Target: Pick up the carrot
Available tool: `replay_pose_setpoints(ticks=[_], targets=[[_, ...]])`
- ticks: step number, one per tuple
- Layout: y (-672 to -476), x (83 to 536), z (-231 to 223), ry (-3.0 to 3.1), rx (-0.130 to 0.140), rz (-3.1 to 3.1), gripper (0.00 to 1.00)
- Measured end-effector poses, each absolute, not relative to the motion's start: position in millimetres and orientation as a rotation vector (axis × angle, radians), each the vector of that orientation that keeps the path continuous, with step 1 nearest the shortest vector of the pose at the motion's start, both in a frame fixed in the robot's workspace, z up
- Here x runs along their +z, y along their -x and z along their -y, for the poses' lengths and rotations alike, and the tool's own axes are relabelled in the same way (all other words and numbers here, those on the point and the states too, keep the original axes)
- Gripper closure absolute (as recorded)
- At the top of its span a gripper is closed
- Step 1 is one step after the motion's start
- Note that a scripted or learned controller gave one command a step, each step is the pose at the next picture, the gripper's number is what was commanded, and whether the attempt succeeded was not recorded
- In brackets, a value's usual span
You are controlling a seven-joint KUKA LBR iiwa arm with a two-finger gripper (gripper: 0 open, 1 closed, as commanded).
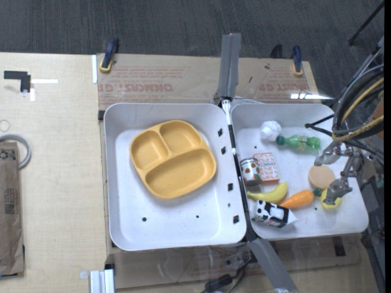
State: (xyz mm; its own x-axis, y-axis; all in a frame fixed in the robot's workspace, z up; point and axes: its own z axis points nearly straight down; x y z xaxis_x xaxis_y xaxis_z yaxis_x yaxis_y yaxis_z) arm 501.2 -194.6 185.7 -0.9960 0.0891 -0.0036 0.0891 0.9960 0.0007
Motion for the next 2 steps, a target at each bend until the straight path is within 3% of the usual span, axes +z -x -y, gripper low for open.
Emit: replay_pose_setpoints(ticks=[1,2], targets=[[-478.0,162.0,167.1,-0.751,0.001,-3.051,0.0],[-478.0,162.0,167.2,-0.751,0.001,-3.05,0.0]])
